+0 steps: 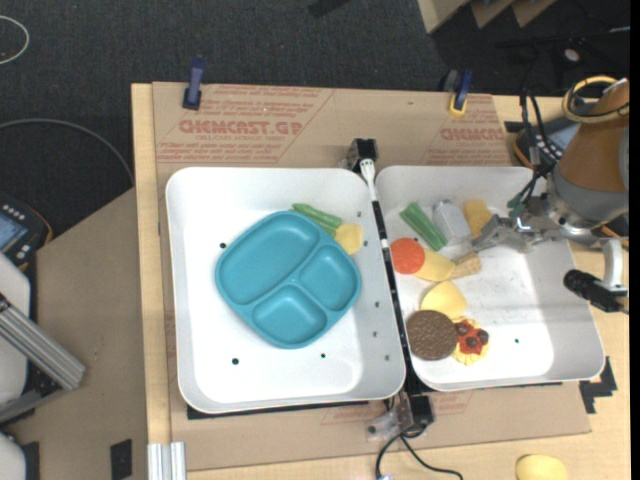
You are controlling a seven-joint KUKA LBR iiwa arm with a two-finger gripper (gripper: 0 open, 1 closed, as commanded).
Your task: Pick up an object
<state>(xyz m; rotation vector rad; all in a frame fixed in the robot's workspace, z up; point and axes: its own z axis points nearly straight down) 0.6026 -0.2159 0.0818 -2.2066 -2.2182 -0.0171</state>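
Plastic: smooth teal divided plate (288, 280), rough brown disc (431, 334) in right bin (560, 358).

We have just 1 view — a fixed camera set above the bench (300, 118), looking down at a slant so that both white bins, the left bin (200, 348) and the right bin (560, 348), sit whole in frame. It stands far enough back to take in dark floor beyond the bench — the arm (590, 168) enters from our right.

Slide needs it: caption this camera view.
Gripper reaches into the right bin of toy food; blue divided plate fills the left bin.
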